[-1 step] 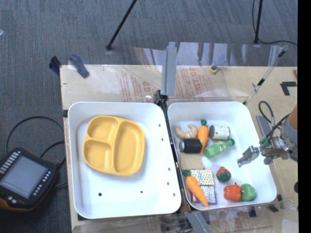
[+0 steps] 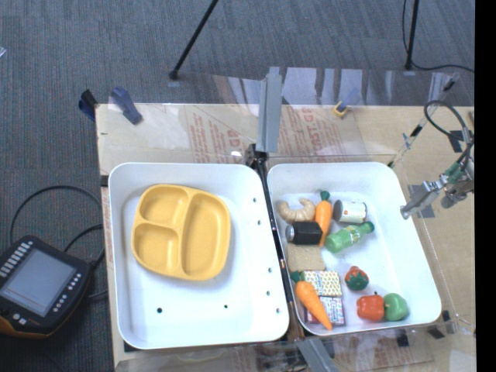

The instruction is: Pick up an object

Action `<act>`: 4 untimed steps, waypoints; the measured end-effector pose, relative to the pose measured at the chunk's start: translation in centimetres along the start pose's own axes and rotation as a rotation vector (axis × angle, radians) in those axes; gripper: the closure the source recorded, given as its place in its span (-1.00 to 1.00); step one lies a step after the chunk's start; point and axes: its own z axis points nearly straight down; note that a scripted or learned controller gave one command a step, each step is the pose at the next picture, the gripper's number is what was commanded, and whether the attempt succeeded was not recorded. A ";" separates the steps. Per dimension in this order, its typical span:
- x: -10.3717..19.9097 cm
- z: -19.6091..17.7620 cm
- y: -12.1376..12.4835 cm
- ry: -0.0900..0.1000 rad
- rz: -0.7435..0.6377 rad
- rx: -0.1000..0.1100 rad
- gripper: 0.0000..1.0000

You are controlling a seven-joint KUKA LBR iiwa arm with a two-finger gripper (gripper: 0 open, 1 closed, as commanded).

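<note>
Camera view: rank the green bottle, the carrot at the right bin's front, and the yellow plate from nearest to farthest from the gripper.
1. Green bottle, mid right bin, nearest the gripper.
2. Front carrot, right bin's near-left part.
3. Yellow plate, left bin, farthest.

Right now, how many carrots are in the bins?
2, both in the right bin. One carrot stands among the items near the bin's far side, beside the green bottle. The other carrot lies at the near edge, by the patterned boxes. Others may be hidden.
</note>
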 end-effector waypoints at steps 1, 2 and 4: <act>2.0 9.1 5.2 0.008 -0.172 0.014 -1.00; 2.1 19.7 9.1 0.001 -0.191 0.002 -1.00; 8.3 21.2 11.8 -0.004 -0.419 -0.012 -1.00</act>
